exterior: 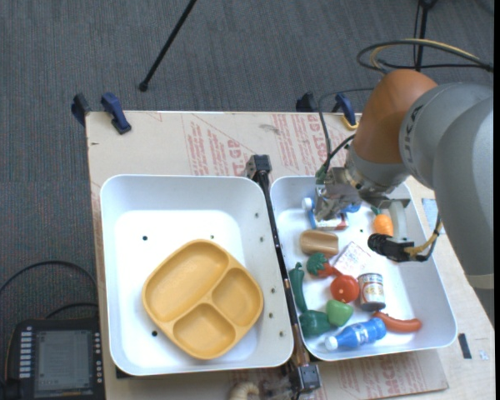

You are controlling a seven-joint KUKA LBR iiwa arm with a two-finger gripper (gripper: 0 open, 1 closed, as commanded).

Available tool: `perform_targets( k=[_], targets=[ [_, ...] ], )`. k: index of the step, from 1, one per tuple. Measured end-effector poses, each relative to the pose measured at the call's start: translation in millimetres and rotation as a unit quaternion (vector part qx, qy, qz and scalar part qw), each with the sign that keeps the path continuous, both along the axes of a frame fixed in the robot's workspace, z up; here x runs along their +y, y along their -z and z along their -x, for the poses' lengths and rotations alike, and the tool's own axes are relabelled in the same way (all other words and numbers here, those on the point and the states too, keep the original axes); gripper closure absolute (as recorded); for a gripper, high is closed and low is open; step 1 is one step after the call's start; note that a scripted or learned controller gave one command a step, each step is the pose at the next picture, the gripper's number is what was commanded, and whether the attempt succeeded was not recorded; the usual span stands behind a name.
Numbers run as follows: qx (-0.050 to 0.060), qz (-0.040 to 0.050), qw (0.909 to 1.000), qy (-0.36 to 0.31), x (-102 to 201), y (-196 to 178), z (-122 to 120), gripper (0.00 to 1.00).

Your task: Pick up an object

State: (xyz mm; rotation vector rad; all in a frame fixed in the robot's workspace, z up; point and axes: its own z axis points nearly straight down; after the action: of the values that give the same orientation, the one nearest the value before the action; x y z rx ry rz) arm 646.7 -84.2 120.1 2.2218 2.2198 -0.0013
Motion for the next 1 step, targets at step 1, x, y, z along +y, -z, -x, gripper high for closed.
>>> perform_targets(
  k=[1],
  targets=[
    [0.0,0.0,1.0,0.0,0.0,0.0,0.0,0.0]
  ],
)
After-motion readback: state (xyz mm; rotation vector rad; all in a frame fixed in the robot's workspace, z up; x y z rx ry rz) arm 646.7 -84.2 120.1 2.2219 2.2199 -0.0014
